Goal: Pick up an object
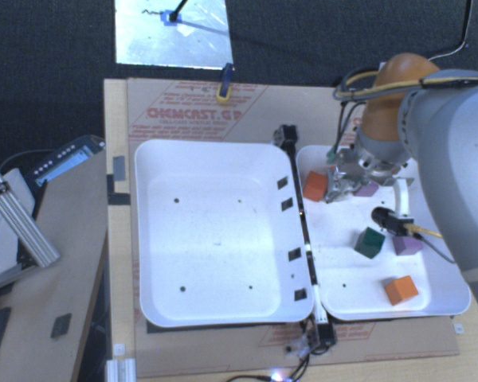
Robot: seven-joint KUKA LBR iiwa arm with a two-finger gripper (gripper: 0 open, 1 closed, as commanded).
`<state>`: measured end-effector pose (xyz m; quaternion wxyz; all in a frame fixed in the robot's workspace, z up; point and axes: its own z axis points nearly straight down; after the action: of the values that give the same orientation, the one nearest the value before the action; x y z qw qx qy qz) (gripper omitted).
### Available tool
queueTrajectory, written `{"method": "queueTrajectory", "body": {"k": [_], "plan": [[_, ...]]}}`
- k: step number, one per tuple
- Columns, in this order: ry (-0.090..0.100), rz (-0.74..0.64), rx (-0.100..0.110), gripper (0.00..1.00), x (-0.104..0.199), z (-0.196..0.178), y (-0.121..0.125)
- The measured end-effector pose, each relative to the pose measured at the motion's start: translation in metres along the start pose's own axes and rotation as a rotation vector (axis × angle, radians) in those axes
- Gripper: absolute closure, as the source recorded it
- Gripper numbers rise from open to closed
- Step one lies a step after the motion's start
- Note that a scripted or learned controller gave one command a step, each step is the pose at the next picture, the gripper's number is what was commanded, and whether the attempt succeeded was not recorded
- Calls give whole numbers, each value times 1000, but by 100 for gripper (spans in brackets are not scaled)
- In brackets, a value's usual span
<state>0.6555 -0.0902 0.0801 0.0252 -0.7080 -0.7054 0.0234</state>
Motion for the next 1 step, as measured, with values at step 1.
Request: {"method": "queueTrajectory", "body": {"k": [1], "plan": [[0, 0, 0, 100, 0, 0, 0]]}}
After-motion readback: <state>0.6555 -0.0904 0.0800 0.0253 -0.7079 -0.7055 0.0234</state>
